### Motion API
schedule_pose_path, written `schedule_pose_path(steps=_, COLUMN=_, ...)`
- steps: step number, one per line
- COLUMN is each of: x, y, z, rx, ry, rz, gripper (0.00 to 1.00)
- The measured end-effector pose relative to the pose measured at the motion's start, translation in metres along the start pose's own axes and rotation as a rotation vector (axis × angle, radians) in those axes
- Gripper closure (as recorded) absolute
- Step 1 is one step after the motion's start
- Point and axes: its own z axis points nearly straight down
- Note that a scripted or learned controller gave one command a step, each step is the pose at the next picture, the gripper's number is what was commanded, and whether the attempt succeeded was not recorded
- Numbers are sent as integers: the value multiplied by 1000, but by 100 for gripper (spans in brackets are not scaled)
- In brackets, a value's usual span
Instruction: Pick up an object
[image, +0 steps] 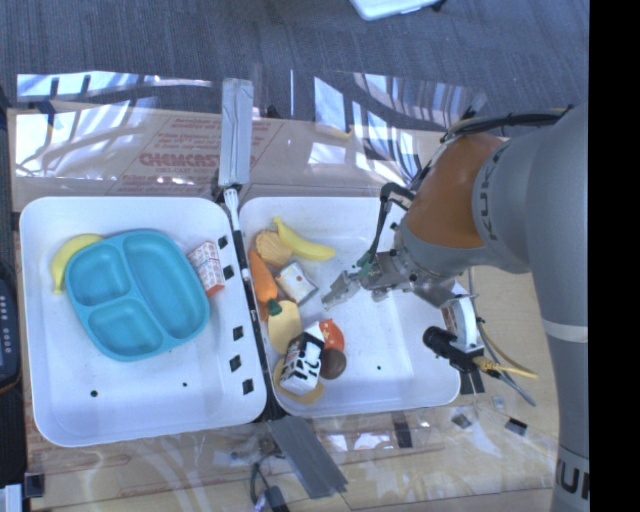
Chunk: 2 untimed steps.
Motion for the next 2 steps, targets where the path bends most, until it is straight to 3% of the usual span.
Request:
schedule_pose_path(steps=1, x=87, y=25, z=-52, rx=-14, ry=-5, rz=-168, gripper=0)
schedule_pose_path(steps=2, x=47, y=86, z=12, rx=-5, ry=-4, rz=-125, gripper=0)
